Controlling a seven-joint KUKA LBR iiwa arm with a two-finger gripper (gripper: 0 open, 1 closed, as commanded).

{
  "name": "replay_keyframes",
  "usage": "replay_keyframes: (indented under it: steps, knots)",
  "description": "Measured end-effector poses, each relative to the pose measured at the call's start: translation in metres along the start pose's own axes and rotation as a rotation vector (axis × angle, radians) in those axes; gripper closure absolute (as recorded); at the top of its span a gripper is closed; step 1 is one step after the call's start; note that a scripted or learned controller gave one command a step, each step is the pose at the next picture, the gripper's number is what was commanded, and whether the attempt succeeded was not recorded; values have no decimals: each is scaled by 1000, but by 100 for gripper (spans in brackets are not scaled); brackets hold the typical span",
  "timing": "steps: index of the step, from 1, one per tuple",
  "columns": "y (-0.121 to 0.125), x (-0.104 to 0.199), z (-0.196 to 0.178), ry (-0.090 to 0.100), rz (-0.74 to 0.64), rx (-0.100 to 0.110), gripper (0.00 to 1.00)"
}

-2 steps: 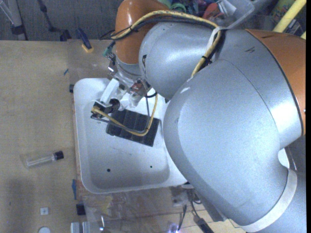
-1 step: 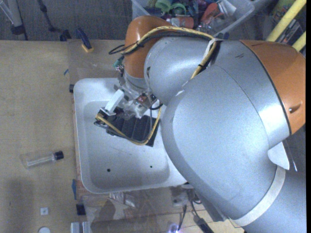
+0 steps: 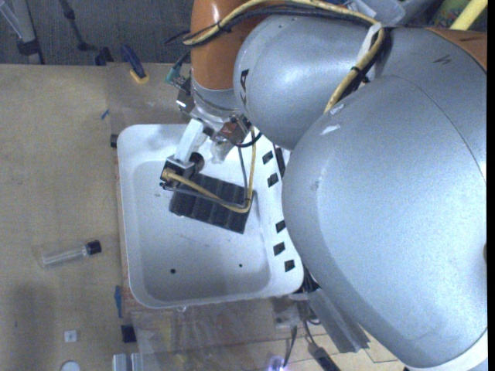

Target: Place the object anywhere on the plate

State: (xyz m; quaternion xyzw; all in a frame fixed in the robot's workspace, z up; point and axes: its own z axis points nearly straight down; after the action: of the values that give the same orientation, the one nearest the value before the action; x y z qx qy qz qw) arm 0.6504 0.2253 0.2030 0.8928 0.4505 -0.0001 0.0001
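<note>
Several small bits sit along the bench's near edge in front of you: a clear block [image 3: 128, 359] at the very edge and a small dark piece [image 3: 128, 333] just behind it, close to the bin's near left corner. Up the left side of the bench [image 3: 46, 168], well apart from the bin, you've got a clear vial [image 3: 68, 252] with a black cap, lying on its side. Now the white bin [image 3: 201, 294]: two tiny dark specks [image 3: 172, 270] mark its floor close to the near wall. Black tabs [image 3: 279, 226] line its right rim, where the grey arm [image 3: 387, 192] reaches in and covers that whole side. Mid-floor, leaning toward the far left corner, there's the object [image 3: 207, 205], dark, ribbed and flat as a slab, lying askew to the bin walls. The claw [image 3: 210, 141] hangs right over the object's far edge. You can't tell from here whether it's apart or together, or whether it touches the object at all. Above it, the orange band [image 3: 224, 22] caps the wrist. Farthest off, a blue clip [image 3: 136, 66] rests near the bench's far edge.
</note>
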Motion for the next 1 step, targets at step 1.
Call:
replay_keyframes:
  steps: [1]
  knots:
    - [13,10,-37,1,-430,-2,100]
